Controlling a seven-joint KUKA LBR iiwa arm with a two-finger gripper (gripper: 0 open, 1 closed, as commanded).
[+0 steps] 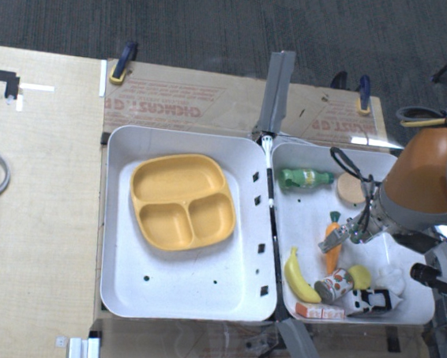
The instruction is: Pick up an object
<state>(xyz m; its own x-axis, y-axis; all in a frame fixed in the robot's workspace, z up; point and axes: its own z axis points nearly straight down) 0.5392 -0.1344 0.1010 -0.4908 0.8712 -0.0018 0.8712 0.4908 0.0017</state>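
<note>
We see two white bins side by side at frame centre. The left bin carries a yellow three-compartment tray lying flat in its upper half. The right bin holds the loose objects. A green bottle lies on its side near the top edge, with a round tan disc just to its right. A carrot lies mid-bin. A banana lies along the lower left. A small can lies just right of the banana, a yellow lemon-like item beside it, a black-and-white toy at lower right, and a flat red-and-white box along the bottom edge.

The arm enters from the right of frame. The gripper sits low over the carrot, at its upper end. We cannot tell from this view how the jaws stand, nor whether they touch the carrot.
</note>
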